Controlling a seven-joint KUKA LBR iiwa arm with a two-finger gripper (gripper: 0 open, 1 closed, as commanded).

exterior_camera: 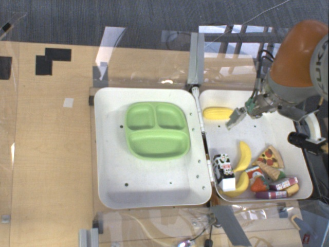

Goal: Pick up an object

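Fingers (237, 118) spread, holding nothing, beside yellow corn (217, 113), right bin (288, 138) mid-floor bare

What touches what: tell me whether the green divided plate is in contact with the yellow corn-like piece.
Apart. The camera view shows the green divided plate in the left bin, the yellow piece in the right bin, the bins' walls between them.
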